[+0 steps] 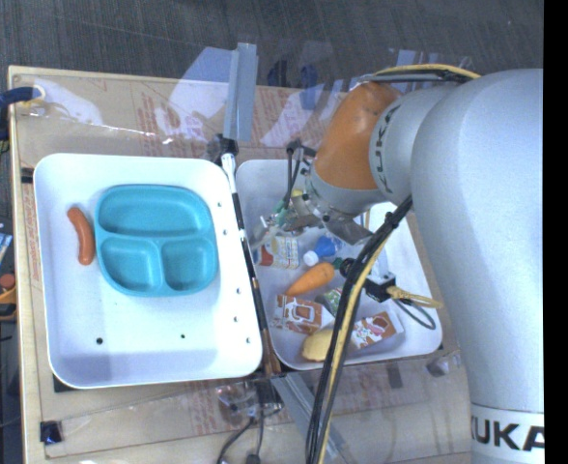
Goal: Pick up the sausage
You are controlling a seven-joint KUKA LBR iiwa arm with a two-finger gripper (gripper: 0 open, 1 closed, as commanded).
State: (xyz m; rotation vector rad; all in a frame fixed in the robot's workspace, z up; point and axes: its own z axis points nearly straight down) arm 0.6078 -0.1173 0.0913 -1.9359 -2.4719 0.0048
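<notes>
The sausage (81, 234) lies in the left bin (62, 336), just beside the blue tray's (156, 237) left edge, well apart from the gripper (289, 216), which hangs over the cluttered right bin (421, 269) near a carrot (311, 278).

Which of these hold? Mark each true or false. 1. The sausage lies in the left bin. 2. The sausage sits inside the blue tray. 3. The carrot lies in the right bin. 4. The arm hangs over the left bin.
1. True: the sausage lies on the left bin's floor.
2. False: it lies beside the blue compartment tray, off its left edge.
3. True: the carrot lies in the right bin among other items.
4. False: the arm hangs over the right bin.
</notes>
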